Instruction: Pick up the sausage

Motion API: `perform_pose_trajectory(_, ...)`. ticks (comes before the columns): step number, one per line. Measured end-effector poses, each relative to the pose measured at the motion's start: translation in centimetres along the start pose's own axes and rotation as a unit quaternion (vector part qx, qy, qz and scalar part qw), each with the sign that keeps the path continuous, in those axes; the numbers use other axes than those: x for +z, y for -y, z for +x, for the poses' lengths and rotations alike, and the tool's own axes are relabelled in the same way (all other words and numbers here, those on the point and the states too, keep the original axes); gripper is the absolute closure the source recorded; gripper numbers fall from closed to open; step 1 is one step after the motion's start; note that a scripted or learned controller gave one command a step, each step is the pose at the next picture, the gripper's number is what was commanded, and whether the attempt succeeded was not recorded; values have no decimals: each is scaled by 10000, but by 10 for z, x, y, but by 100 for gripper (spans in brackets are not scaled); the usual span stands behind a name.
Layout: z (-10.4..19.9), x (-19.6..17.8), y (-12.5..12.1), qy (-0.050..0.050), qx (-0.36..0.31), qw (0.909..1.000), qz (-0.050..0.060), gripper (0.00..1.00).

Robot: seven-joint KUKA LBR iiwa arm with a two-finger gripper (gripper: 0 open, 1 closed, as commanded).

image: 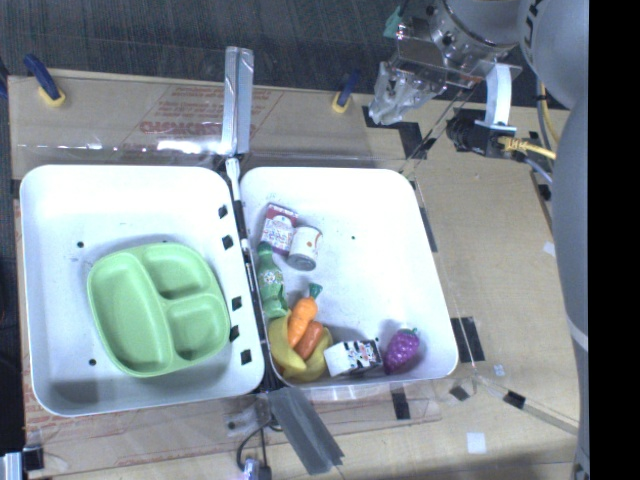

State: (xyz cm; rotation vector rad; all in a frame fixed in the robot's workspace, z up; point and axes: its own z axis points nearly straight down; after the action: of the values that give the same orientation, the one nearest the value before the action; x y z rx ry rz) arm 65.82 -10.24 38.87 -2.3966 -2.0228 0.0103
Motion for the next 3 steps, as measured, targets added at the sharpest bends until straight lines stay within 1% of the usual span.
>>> perform_pose_trajectory(1,0,0,0,0,-2,10000,2,0)
perform_pose_trajectory(2,3,-10,0,6,-51,10000,10,100)
perform_pose_trajectory(3,-40,61,106,-2,-165,9999,-20,100)
